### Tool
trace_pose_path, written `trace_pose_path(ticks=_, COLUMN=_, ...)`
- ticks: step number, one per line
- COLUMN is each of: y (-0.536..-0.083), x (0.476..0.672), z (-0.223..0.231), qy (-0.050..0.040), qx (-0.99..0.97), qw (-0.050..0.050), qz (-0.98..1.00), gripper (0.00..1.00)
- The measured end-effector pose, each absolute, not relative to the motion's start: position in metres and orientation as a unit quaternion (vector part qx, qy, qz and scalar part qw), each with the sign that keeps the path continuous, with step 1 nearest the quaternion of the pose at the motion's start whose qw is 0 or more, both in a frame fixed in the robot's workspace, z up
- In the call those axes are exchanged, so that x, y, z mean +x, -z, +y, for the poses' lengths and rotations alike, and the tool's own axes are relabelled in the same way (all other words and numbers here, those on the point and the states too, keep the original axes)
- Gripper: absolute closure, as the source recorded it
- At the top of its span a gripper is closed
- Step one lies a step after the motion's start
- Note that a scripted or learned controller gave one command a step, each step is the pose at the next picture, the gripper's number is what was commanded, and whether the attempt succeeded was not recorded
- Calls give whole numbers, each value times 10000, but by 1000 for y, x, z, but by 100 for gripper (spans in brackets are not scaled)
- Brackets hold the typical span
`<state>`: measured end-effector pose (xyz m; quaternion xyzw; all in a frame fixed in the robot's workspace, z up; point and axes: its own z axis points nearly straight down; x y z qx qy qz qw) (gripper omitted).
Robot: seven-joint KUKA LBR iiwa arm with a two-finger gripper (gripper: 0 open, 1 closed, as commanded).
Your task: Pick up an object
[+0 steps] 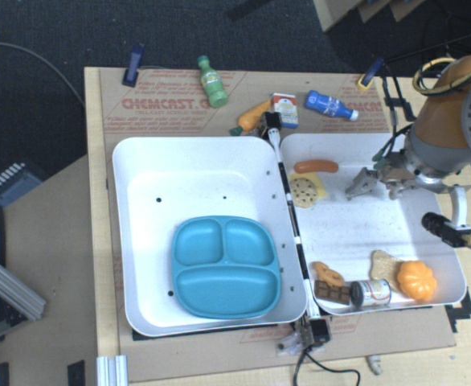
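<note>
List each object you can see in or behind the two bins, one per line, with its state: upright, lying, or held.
Gripper: over the right bin, nothing between its fingers.
Blue divided plate: lying flat in the left bin.
Hot dog: lying.
Cookie: lying flat.
Can: lying on its side.
Orange pumpkin: resting, unheld.
Green bottle: lying on the bench.
Blue bottle: lying on the bench.

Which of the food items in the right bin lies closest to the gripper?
The red hot dog, along the bin's far edge just left of the gripper. The cookie lies farther left; the orange pumpkin sits at the near edge.
</note>
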<state>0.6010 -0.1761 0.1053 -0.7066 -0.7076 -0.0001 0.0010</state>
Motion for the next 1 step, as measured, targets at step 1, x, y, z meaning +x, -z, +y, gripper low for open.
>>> trace_pose_path(ticks=1, y=-153, x=612, z=-106, qy=12, qx=-7063, qw=-7, qz=-7079, gripper=0)
